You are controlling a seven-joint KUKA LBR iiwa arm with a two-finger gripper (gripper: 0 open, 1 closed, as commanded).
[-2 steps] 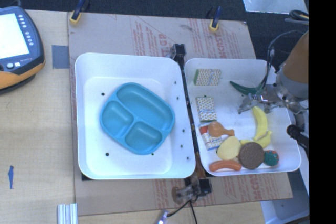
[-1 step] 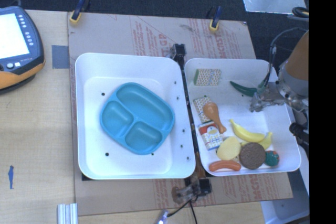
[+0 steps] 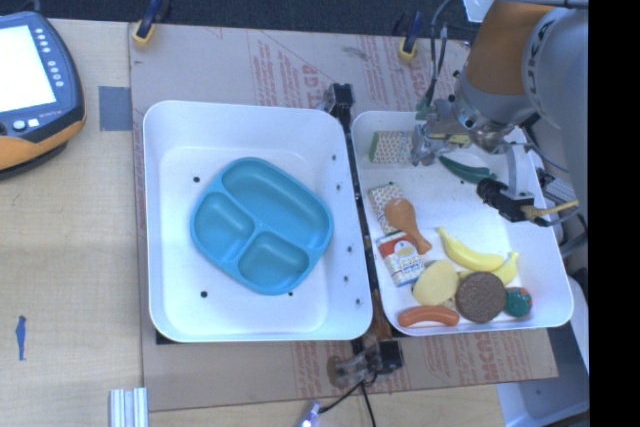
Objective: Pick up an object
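My gripper (image 3: 427, 147) hangs over the far left part of the right bin (image 3: 556, 260), just right of a green speckled block (image 3: 386, 148). Nearer the front lie a tan waffle square (image 3: 384, 196), a chicken drumstick (image 3: 406, 220), a red and white carton (image 3: 402, 259), a banana (image 3: 478, 257), a pale yellow potato (image 3: 435, 283), a round brown cookie (image 3: 481, 296), a hot dog (image 3: 428, 317) and a small green piece (image 3: 518, 302). Nothing shows held in the gripper.
The left bin (image 3: 165, 215) holds a blue divided plate (image 3: 261, 224). A teach pendant (image 3: 30, 85) lies at the bench's far left. The grey arm with its orange band (image 3: 510, 25) and cables crowds the right bin's far right corner.
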